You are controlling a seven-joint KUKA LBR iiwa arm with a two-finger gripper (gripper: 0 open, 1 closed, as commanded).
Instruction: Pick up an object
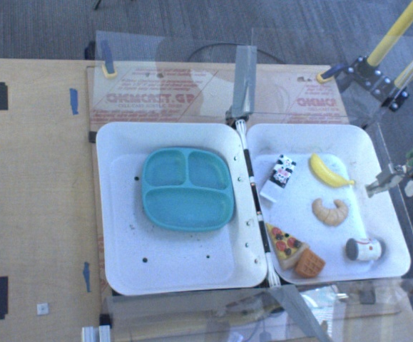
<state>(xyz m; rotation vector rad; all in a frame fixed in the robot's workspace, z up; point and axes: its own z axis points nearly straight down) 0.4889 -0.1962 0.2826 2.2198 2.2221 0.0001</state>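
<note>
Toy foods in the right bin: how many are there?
4: banana at the top, croissant in the middle, pizza slice and waffle at the bottom left.

floor [277,13] – grey carpet | bench [28,212] – pale wood, blue tape marks [73,100]

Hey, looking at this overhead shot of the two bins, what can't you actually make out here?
- The gripper: at the camera view's right edge beside the right bin, a clamp-like metal part is cut off by the frame; I cannot identify it.
- White card: partly under the cow-patterned toy; any print too small.
- Waffle: touching the pizza slice; overlap unclear.
- Teal plate: compartment surface detail too blurred.
</note>
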